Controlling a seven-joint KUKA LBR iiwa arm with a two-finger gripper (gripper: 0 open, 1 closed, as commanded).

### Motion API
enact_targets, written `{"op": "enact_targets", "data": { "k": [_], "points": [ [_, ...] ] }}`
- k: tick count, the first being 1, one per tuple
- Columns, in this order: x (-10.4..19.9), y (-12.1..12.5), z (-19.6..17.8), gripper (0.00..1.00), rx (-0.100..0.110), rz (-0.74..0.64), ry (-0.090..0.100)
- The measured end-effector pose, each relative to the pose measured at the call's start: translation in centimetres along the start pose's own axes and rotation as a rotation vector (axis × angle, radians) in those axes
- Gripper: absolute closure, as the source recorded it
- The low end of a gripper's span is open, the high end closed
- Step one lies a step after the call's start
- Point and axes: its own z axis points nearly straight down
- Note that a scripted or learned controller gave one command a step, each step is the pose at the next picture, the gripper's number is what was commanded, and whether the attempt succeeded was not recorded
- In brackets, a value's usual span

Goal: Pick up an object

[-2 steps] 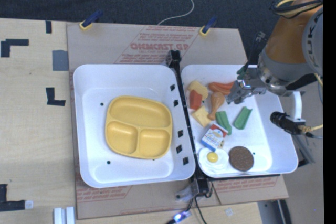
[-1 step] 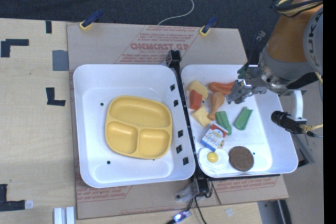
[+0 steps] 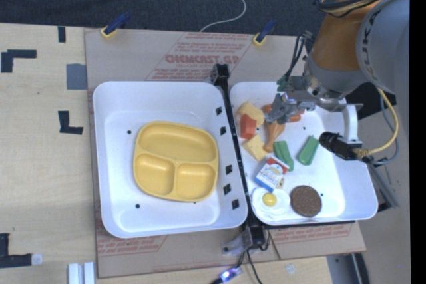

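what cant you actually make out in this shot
- Tool: small and dark over the toys in the camera view; the finger state and whether it holds anything can't be told.
- Orange toy: its upper end runs under the tool, so contact is unclear.
- Carton: print too small to read.
- Arm: cut off by the right edge.
- Right bin: its far right rim is hidden behind the arm and cable.

We see a divided tray (image 3: 176,161) in the left bin (image 3: 113,143); toy foods (image 3: 279,163) crowd the right bin (image 3: 353,189).
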Motion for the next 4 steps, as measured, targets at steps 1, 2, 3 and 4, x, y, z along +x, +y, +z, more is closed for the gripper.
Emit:
{"op": "enact_targets", "data": {
  "k": [1,2,3,4],
  "points": [
    [4.6,3.1,-1.2,1.0,-0.003,-0.003,0.001],
    [8.2,7.4,-1.2,1.0,-0.003,-0.002,0.001],
    [10.1,6.7,-1.0,1.0,0.001,0.002,-0.001],
    [9.3,7.8,0.4,1.0,0.0,0.004,-0.002]
  ]
}}
